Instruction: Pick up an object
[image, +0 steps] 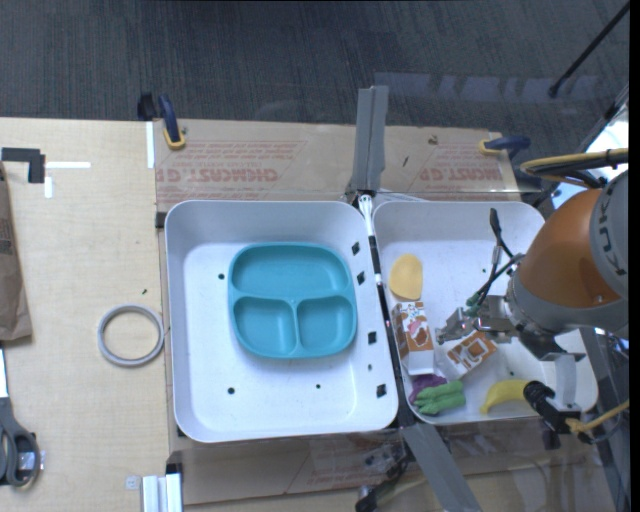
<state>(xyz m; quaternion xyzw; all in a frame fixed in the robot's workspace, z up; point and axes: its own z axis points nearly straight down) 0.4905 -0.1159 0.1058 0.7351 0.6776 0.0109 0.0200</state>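
**Fingers low in right bin, beside small packet**

The fingers (463, 326) sit low in the right bin (450, 215); whether they are spread or pressed together cannot be told. A small orange-and-white packet (473, 350) lies flat on the bin floor just beside and below the tips, not seen between them. A larger printed packet (413, 328) lies to its left, a yellow banana (505, 394) near its lower right, and a green item (440, 396) below.

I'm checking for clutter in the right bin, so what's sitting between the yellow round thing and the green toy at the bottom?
In the camera view, a white-and-brown snack packet lies between the yellow round piece and the green toy, with a small purple item touching the green toy.
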